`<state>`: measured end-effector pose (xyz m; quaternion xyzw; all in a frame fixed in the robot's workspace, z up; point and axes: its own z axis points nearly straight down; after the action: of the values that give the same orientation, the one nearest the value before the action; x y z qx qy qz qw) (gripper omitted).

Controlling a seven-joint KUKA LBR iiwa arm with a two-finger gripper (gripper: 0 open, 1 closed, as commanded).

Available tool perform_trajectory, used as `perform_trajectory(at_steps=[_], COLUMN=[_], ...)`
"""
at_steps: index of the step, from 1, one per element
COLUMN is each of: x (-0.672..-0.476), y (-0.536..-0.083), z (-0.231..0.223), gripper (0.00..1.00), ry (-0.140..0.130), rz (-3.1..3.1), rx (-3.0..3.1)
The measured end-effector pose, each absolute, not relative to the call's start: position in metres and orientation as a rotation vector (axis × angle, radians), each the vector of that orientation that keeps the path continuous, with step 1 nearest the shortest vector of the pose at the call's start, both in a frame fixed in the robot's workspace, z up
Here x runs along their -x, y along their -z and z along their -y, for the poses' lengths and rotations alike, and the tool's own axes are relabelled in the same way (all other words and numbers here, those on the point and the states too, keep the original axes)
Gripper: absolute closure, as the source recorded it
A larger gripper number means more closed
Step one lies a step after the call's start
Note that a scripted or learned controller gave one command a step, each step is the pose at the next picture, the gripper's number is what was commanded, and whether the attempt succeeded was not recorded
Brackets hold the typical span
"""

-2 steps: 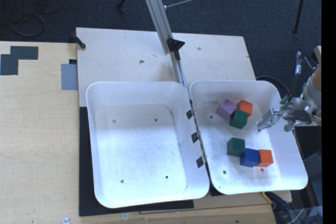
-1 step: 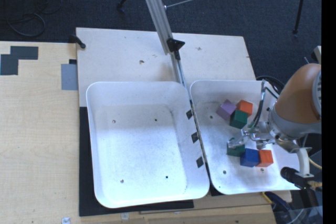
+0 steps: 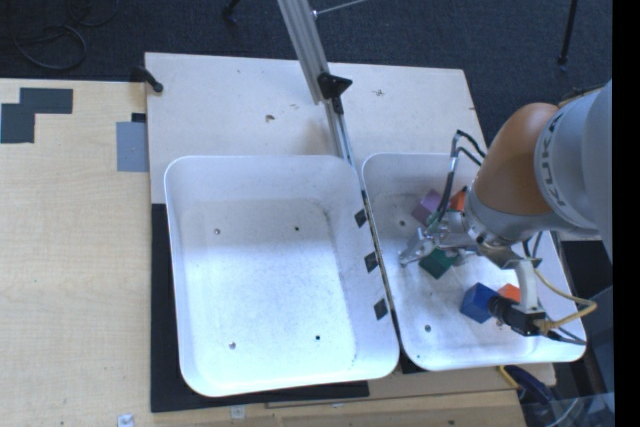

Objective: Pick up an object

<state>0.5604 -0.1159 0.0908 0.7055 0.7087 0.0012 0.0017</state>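
My gripper is down inside the right bin, near its middle. A dark green block lies right under and against the gripper's tip; whether it is held is hidden by the gripper body. A purple piece sits just behind the gripper, with a small orange piece beside it under the wrist. A blue block and another orange piece lie toward the bin's front right.
The left bin stands alongside, split from the right one by a shared rim with black clips. A slanted metal rail rises behind the bins. Cables hang from the wrist over the front right corner.
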Motion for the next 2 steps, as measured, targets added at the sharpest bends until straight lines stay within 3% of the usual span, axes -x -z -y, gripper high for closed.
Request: perform_trajectory(at_steps=[1, 2], x=[-0.558, -0.587], y=[-0.101, -0.195], z=[0.119, 0.091], gripper=[1.0, 1.0], ry=[-0.001, -0.007], rz=[-2.22, -2.222], rx=[-2.223, -2.216])
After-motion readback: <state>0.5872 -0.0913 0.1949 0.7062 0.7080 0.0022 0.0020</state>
